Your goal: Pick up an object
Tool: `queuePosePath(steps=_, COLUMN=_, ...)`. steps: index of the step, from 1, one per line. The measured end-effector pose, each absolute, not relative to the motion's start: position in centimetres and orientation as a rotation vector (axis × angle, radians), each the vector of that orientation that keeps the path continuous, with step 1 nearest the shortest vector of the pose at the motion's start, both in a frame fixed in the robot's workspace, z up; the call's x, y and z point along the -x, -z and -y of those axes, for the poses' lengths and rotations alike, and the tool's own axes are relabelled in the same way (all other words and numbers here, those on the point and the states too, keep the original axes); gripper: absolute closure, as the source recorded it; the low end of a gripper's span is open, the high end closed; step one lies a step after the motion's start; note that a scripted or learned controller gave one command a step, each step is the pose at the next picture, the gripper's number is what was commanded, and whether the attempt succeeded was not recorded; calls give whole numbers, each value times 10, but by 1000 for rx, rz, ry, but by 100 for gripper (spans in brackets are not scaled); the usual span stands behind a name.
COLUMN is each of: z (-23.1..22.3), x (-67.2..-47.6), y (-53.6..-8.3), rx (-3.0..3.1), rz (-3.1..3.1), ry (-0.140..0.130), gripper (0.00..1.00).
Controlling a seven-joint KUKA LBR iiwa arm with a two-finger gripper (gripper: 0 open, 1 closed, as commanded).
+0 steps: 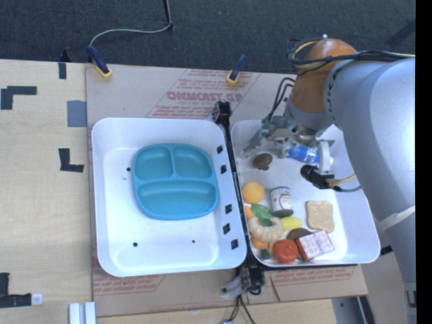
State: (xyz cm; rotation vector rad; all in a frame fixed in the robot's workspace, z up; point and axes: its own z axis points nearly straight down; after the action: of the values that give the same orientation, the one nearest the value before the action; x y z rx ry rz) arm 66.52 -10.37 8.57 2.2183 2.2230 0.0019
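While its finger state cannot be told, the end effector (264,142) hangs just above a brown object (262,160).

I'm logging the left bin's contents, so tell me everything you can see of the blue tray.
The blue tray is a light blue, rounded-corner divided plate that looks like smooth plastic. It has three compartments: two smaller ones along its far side and one wide one along its near side, all bare. It lies flat and right side up on the floor of the left bin, roughly central, slightly toward the far side. Nothing else touches it.
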Motion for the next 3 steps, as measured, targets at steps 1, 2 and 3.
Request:
queuePosePath(steps=1, z=96, x=-669, y=-85, rx=-2219, rz=-2222, ry=-1, gripper=0)
queuePosePath(steps=2, z=98, x=-669, y=-85, rx=-2219, rz=-2222, ry=-1, gripper=0)
queuePosePath(steps=3, z=102, x=-669, y=-86, rx=-2219, rz=-2222, ry=-1, gripper=0)
